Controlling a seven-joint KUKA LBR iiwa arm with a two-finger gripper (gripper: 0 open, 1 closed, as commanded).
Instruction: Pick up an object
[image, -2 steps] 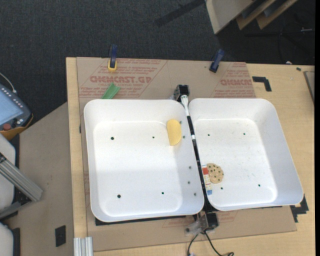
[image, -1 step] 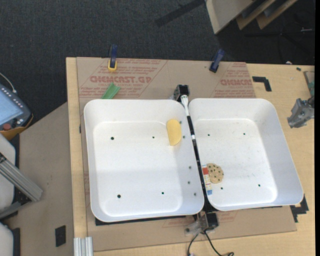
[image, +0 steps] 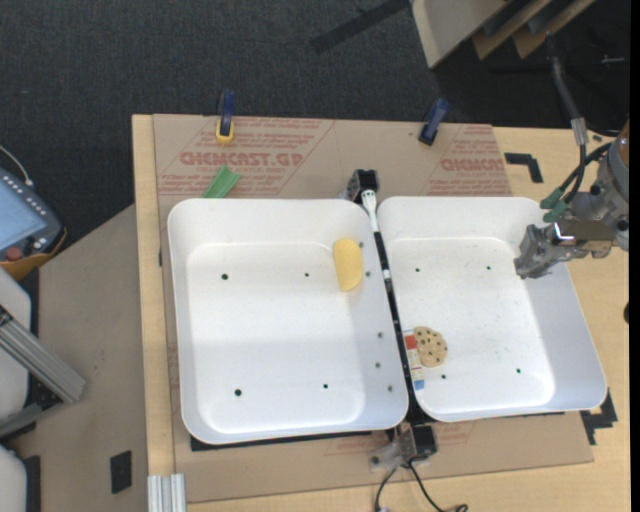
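Camera view: you've got two candidates to grab. The cookie (image: 431, 346), round, brown with dark spots, lies in the right bin (image: 560, 385) near its left wall, low in the bin, just beside a small red-and-blue card (image: 413, 362) that sits against the divider. The yellow piece (image: 347, 264), an oblong lump, lies in the left bin (image: 200, 300) near its upper right corner, long axis running roughly up-down in the frame, close to the divider but not touching it as far as you can tell.

The gripper (image: 530, 258) sits over the right bin's right side, upper half, well apart from both things. Whether its tips are spread or pressed together, you cannot tell; they are too small and blurred. Nothing shows between them, so count it as carrying nothing.

The relation that matters: the cookie lies down and to the left of the gripper, in the same bin, and is clearly the nearer pick. The yellow piece lies straight left, across the divider, farther off. The cookie is round, so approach angle matters little; for the yellow piece you'd want to close across its short width. My read: the reach has not begun, the pick is not yet done.
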